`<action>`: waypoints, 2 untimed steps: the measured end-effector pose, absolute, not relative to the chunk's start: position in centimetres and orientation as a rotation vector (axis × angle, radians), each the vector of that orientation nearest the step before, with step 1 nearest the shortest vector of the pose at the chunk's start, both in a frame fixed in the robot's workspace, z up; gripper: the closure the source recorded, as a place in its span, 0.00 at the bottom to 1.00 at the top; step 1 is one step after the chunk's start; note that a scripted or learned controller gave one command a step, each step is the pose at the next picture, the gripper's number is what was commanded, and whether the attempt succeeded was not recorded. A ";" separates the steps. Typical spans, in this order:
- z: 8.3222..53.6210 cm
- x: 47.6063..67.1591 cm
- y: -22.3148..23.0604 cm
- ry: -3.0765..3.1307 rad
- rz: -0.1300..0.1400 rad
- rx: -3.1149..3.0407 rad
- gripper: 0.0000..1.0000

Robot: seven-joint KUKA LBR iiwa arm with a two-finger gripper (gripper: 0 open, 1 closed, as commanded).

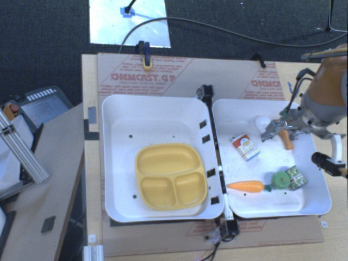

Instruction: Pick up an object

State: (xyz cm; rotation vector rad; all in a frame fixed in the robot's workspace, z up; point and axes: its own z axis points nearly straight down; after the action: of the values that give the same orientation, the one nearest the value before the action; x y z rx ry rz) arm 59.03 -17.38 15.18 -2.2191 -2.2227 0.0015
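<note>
My gripper [276,129] hangs low over the back part of the right bin [315,200], reaching in from the right. A small orange object [286,141] lies right under its tip, partly covered; I cannot tell if it is held. Just left of the gripper sits a white round object [262,122]. A red and white carton [246,147] lies nearer the bin's middle. Toward the front of the bin lie an orange carrot [246,186], a green round piece [281,179] and a patterned green block [297,177].
The left bin [119,118] holds a yellow divided plate [171,175]. A black divider with clips [213,145] runs between the two bins. A black fitting [328,163] juts in over the right bin's right rim.
</note>
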 end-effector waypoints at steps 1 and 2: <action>11.0 58.7 -17.2 -2.223 0.001 -2.219 0.00; 12.3 58.9 -17.3 -2.226 -0.004 -2.223 1.00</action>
State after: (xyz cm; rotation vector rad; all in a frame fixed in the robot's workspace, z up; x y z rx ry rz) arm 58.93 -17.27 12.34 -2.2234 -2.2262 -0.0037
